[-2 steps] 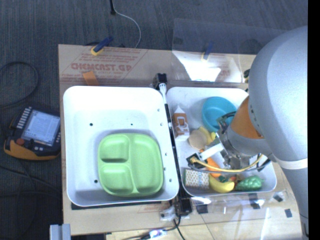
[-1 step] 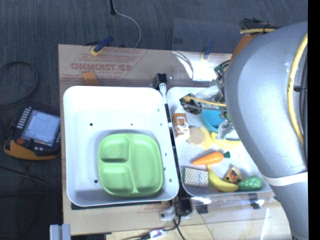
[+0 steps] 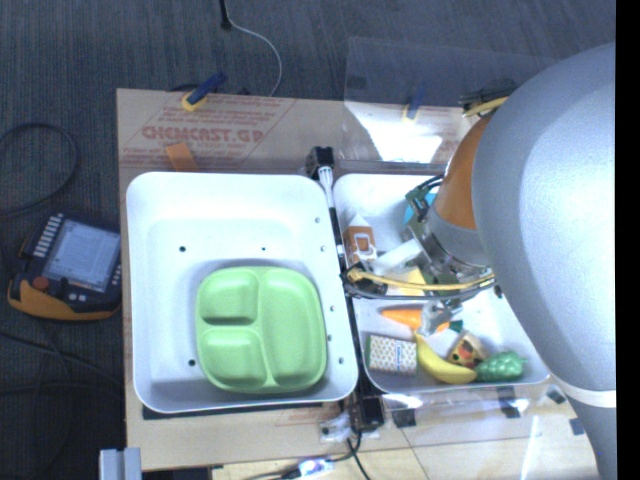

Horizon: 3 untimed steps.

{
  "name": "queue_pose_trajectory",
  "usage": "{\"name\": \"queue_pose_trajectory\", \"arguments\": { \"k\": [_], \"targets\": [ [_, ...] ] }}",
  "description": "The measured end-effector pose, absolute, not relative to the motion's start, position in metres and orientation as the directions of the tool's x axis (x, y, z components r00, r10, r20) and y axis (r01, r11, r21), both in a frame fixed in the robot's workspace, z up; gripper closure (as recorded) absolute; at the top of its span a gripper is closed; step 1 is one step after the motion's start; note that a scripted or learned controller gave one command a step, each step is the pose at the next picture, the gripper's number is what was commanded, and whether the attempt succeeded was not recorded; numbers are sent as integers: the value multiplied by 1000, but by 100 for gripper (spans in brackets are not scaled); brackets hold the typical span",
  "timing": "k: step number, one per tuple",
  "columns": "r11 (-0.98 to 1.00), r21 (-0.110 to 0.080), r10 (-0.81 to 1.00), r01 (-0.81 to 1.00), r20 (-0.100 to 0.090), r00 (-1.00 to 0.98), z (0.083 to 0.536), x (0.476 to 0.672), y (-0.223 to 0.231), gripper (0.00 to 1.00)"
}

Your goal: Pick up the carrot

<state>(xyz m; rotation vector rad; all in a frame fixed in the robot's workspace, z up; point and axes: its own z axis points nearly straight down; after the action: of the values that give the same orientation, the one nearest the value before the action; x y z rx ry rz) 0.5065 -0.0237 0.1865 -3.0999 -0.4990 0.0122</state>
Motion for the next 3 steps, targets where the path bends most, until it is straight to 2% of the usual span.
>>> {"name": "queue_pose_trajectory", "arguments": {
  "k": [1,2,3],
  "targets": [
    [-926,-2,377,377,-6,926,182,483,-23,0],
    [-926,8,376,376,13,926,90,489,-112,0],
    [-969,11,245,245,14,969,90,489,-112,0]
  ]
}}
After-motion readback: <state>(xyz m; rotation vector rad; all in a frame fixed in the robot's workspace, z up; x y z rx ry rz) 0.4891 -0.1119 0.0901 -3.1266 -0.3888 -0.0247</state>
